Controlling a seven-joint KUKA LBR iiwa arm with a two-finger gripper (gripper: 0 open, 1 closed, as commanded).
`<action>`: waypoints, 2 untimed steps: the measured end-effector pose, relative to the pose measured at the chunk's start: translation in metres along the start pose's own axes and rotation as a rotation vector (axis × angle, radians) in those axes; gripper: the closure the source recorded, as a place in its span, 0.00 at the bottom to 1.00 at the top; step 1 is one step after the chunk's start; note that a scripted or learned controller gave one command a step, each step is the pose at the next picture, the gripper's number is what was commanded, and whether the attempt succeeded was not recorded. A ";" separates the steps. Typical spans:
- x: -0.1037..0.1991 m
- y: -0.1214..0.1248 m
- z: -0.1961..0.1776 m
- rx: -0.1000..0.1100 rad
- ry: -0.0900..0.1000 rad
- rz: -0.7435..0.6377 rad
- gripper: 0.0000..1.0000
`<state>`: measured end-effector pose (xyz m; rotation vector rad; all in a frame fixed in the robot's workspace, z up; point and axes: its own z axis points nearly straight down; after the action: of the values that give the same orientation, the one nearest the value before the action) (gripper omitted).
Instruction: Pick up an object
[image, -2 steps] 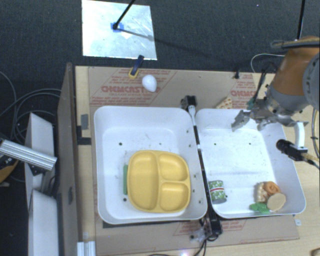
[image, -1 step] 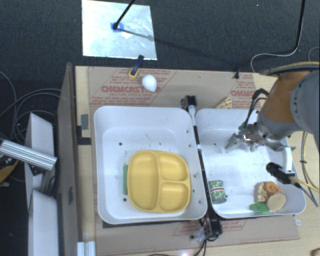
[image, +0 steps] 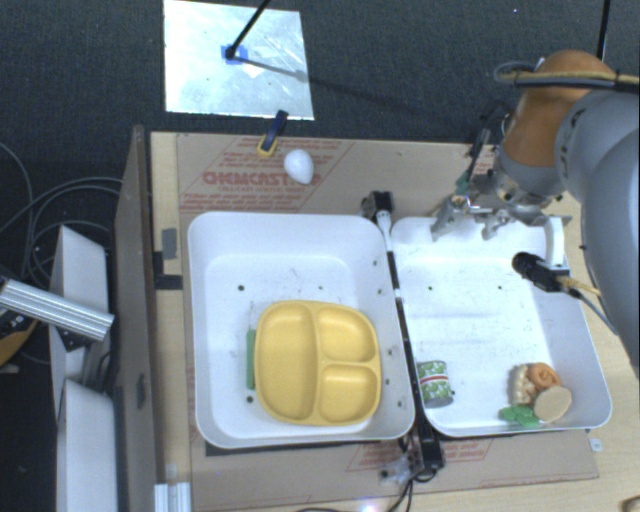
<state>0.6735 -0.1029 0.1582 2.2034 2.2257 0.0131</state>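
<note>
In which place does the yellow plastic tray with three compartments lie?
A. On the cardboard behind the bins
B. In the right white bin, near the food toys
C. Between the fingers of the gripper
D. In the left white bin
D: the yellow plastic tray with three compartments rests flat on the floor of the left white bin, toward its front edge.

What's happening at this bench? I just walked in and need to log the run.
A grey robot arm reaches in from the right, its gripper poised over the far edge of the right bin, with nothing seen in its grasp. That bin holds a small green-and-white can and a cluster of toy food near its front. The left bin holds a yellow divided tray. No object has been picked up yet.
</note>
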 end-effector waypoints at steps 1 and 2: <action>-0.010 -0.051 0.077 0.019 0.002 0.011 0.00; -0.008 -0.003 0.072 0.006 0.000 0.005 0.00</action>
<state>0.6713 -0.1108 0.0859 2.2116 2.2235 0.0072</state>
